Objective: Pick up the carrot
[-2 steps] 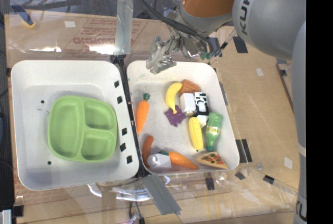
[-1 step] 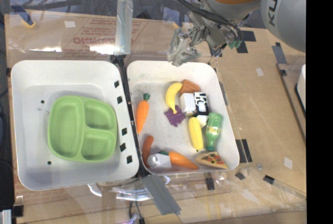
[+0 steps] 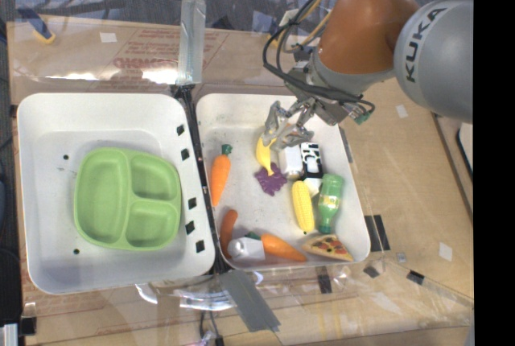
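Two carrots (image 3: 220,178) lying untouched in the right bin (image 3: 241,107), gripper (image 3: 283,127) poised above the banana (image 3: 264,151), fingers open, holding nothing.

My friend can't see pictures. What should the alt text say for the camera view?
A grey and orange robot arm's gripper hangs over the right bin, just above a banana. A carrot lies near that bin's left wall, with grapes, corn, a green bottle and pizza nearby. The left bin holds a green plate.
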